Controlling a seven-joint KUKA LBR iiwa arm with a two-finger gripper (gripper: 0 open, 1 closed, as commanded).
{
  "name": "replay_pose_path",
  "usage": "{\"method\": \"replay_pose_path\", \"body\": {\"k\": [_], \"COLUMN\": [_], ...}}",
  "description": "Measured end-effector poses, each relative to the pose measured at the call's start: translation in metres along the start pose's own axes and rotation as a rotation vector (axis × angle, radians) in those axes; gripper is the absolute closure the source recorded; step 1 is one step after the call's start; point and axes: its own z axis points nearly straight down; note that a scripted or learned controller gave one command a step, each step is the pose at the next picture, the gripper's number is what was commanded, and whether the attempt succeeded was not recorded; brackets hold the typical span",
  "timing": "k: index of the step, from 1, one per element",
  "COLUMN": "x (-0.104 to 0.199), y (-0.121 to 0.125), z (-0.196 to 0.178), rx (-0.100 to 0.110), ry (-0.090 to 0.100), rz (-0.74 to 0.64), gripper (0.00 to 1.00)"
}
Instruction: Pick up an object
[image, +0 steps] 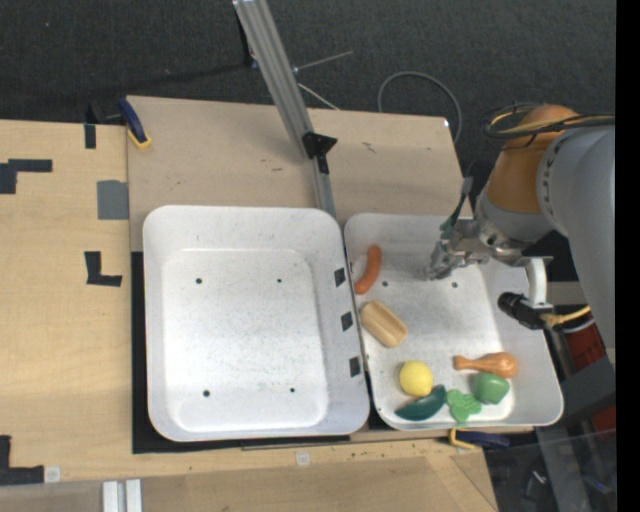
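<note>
**Tool low over bare bin floor**

Our tool (441, 265) sits at the right bin's (520, 410) twelve o'clock; we cannot tell its grip. The sausage (369, 269) lies at nine o'clock. We should centre over it and descend straight.

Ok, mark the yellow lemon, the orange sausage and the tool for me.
yellow lemon (416, 379), camera view, middle of the fruit.
orange sausage (368, 269), camera view, mid-length.
tool (441, 268), camera view, at its fingertips.
</note>
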Motion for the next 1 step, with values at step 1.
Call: {"method": "replay_pose_path", "body": {"k": [1], "x": [0.0004], "y": [0.0066], "z": [-0.0444], "rx": [-0.005], "ry": [0.0], "rz": [0.002], "gripper": [1.0]}}
